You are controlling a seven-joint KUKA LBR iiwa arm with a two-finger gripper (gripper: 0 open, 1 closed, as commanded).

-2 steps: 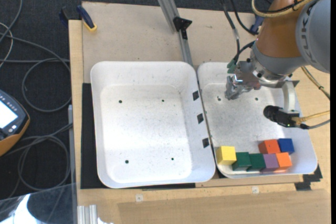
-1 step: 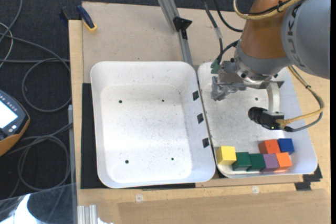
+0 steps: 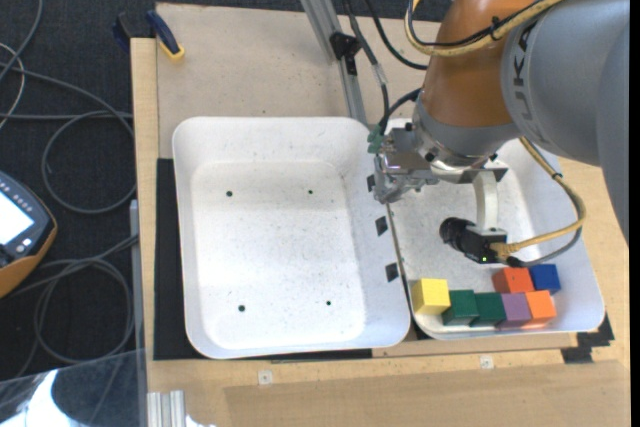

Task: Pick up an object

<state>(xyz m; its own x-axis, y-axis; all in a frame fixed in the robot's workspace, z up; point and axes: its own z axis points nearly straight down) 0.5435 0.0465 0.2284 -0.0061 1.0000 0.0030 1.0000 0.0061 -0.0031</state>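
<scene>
7 small blocks [image 3: 490, 300] in a tight cluster at the near edge of the right bin [image 3: 565, 215]: yellow block [image 3: 433, 293] leftmost, then 2 green, 1 purple and 1 orange in a row, with 1 red and 1 blue just behind. Gripper [image 3: 392, 177] up by the rim between the 2 bins, apart from the cluster. Open or shut, holding or not: impossible to tell, underside hidden beneath the wrist. Left bin [image 3: 270, 245] alongside.
</scene>
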